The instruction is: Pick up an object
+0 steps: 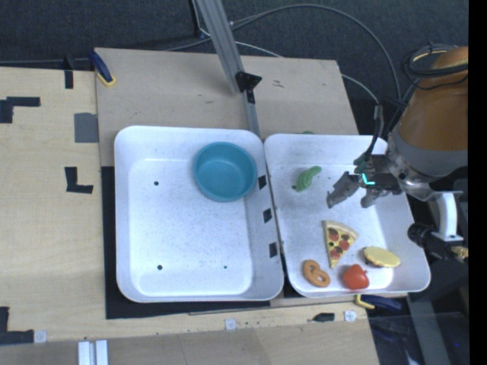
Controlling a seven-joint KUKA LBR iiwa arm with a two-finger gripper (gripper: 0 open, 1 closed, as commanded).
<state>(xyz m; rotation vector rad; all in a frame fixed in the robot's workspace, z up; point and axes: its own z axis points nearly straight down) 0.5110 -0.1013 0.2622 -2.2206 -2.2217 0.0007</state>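
Pizza slice (338, 242) is the closest toy to the hand (354, 193), lying flat in the right bin (335, 152), point aimed toward the near edge, just below and a bit left of the fingers. You've got four more toys in that same bin: green leafy piece (307, 178) up near the middle-left, apart from the rest; pretzel (315, 273) at the near-left corner; red tomato (355, 277) right beside it; yellow-brown bun (380, 258) just right of and above the tomato, near the bin's right wall. Pizza, pretzel, tomato, bun sit clustered along the near side.

Hand comes in from the right, over the right bin's middle-right area. Fingers look spread apart w/ a visible gap, nothing between them, so you can log it as wide and not gripping anything. Left finger tip sits between the green piece and the pizza, touching neither as far as you can see. Orange band and grey arm (434, 120) sit behind it at the right edge.

Left bin (152, 204) holds a blue bowl (224, 171), upright, at its far-right corner, close to the wall shared w/ the right bin. Both bins rest side by side on the worktop (46, 204).
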